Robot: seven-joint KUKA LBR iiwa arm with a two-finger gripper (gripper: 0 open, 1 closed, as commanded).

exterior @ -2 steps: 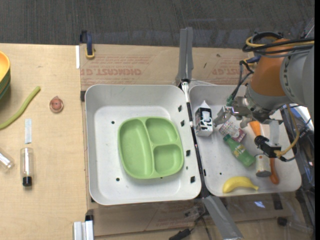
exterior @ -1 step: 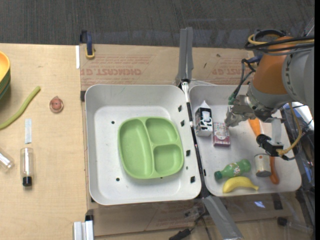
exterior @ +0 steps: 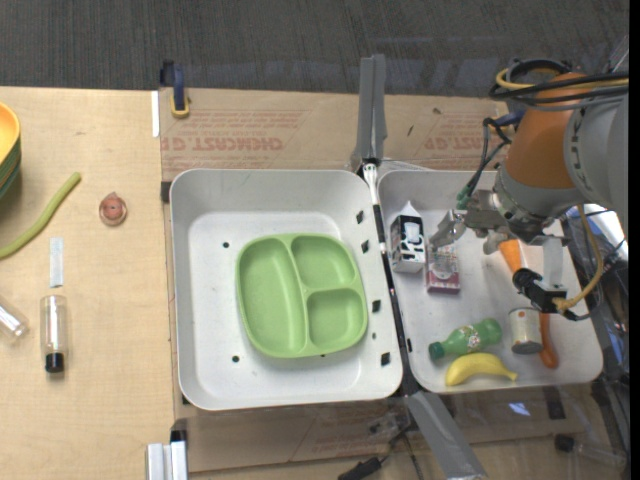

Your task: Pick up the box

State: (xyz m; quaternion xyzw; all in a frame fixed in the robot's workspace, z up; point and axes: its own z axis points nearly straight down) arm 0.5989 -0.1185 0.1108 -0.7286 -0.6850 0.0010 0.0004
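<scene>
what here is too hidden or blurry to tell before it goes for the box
- Gripper: fingers too small and blurred in the camera view to tell whether open.
- Box: print too small to read.
- Right bin: far right corner hidden under the arm.
- Orange tool: partly covered by cables.

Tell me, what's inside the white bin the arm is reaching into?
The right bin holds a small carton, a pinkish box, a green bottle, a banana, a can and an orange tool. The arm covers its far corner.
</scene>
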